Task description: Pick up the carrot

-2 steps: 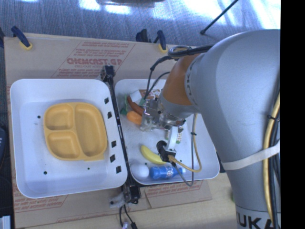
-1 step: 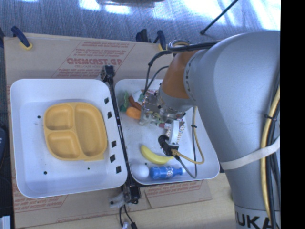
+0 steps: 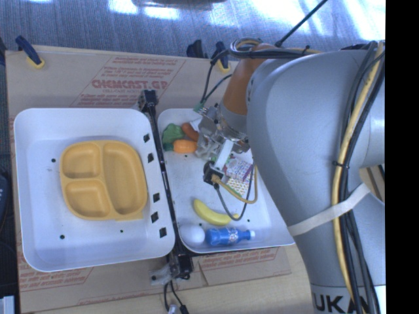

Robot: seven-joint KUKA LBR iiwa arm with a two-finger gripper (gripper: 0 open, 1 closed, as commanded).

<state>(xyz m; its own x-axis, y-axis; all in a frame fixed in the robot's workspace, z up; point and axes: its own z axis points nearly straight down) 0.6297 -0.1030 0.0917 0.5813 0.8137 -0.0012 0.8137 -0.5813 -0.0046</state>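
Note:
The carrot is a short orange piece lying at the far left of the right bin, just below a green vegetable. A second reddish-orange piece lies right behind it. My gripper hangs low over the bin immediately right of the carrot, its metal body and cables covering what is beneath. The carrot lies on the bin floor, at or just beside the gripper's left side; I cannot see contact.
A yellow three-compartment plate sits in the left bin. Near the front of the right bin lie a banana, a blue bottle and a white ball. A printed packet lies under the wrist. The large grey arm covers the right side.

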